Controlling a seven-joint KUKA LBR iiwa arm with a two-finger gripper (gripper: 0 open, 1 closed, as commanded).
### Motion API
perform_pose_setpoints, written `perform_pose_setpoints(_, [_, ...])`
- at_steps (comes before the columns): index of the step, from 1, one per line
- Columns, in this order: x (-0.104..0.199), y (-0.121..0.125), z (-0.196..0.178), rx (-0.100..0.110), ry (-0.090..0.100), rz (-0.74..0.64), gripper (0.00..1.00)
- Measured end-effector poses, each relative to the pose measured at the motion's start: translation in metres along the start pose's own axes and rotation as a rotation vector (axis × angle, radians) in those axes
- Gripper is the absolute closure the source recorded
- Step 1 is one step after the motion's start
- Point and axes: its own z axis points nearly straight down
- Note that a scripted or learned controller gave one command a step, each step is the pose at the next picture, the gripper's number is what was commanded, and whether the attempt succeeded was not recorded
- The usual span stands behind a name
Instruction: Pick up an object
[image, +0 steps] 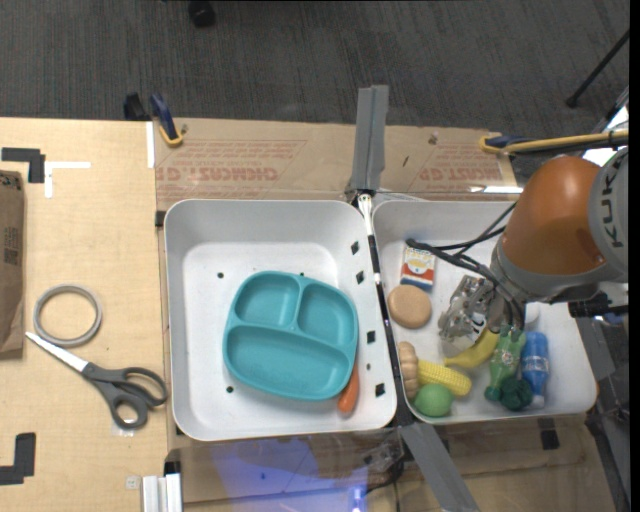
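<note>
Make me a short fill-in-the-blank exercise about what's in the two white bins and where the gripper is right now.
1. The teal divided plate lies in the ____ bin.
2. The gripper hangs over the ____ bin, just above the banana.
3. The carrot lies against the plate's lower ____ corner.
4. Beside the green apple lies a yellow ____.

Missing words: left; right; right; corn cob

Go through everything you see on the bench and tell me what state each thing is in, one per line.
Teal divided plastic plate: upright in left bin, compartments bare.
Orange carrot: lying against the plate's edge.
Grey-handled scissors: closed, flat on bench.
Yellow banana: lying in right bin, under the gripper.
Blue bottle: lying down.
</note>
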Motion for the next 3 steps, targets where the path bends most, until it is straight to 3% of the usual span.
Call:
perform_pose_setpoints(1, [0.028,-0.082,-0.038,0.001,0.004,0.157,1.0])
perform_pose_setpoints(2, [-0.036,-0.017,-0.012,-0.007,-0.025,0.434,1.0])
perform_pose_setpoints(3, [-0.067,-0.001,-0.009,-0.004,-0.024,0.61,1.0])
